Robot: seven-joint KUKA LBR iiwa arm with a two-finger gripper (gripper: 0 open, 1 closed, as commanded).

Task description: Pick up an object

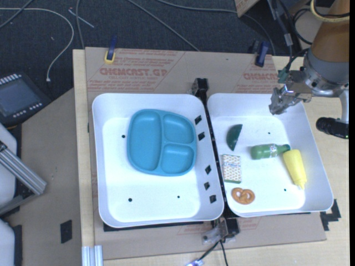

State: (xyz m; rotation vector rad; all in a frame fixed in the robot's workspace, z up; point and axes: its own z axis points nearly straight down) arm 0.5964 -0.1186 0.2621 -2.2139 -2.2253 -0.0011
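Pretzel (243, 195) lies nearest us; our tool (279, 102), whose grip we cannot tell, hovers above the green bottle (269, 151), which lies crosswise below it.

1. Grey arm with orange band (333, 35): cut off by the top and right picture edges, above the right shallow white bin (313, 195).
2. Two-finger gripper (279, 105), over that bin's far rim: fingertips too small and blurred to make out.
3. Small patterned packet (231, 168) in that bin: print illegible.
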